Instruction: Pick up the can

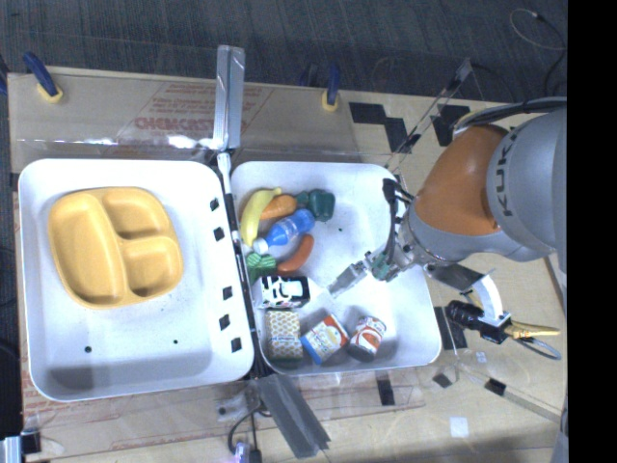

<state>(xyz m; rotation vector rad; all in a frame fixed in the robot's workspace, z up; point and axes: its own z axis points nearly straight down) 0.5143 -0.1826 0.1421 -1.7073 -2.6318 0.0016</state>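
Gripper point(353, 275) over the right bin point(410, 350), fingers spread apart and holding nothing.
The can point(366, 336) lies near the bin's front edge, beside a small carton point(324, 339), below the gripper.

Bench top point(116, 114) was tan, under clear sheeting with red print. Beyond its far edge: dark carpet-like floor point(289, 13). Two blue clamps point(42, 77) gripped that far edge.

You see the grey arm point(521, 191) entering from 3 o'clock, its orange band point(465, 186) above the wrist. The gripper point(352, 276) points toward 8 o'clock, tilted low.
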